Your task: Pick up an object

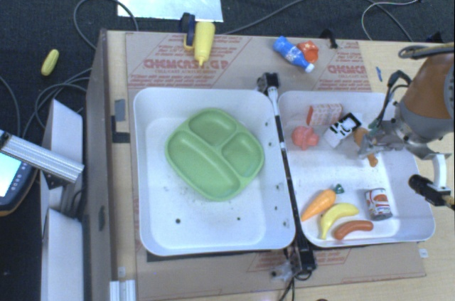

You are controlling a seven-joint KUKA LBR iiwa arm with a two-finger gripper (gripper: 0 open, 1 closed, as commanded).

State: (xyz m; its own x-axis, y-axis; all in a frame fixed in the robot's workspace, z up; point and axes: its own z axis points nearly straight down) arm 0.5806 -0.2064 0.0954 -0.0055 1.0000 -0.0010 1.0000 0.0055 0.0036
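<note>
The right bin [398,232] holds several small objects. A pink toy [306,137] lies near its left wall, with a red and white carton [323,114] behind it and a white box with black marks [341,129] beside that. At the front lie a carrot [318,203], a banana [334,215], a sausage [352,228] and a small can [379,203]. My gripper [370,144] hangs low over the bin's right middle, just right of the white box. A small orange piece [372,159] shows right under it.
The left bin [160,228] carries a green divided plate [215,152]. Behind the bins, on the cardboard, lie a yellow bottle [202,40] and a blue and orange toy [295,53]. Cables run across the dark floor beyond the bench.
</note>
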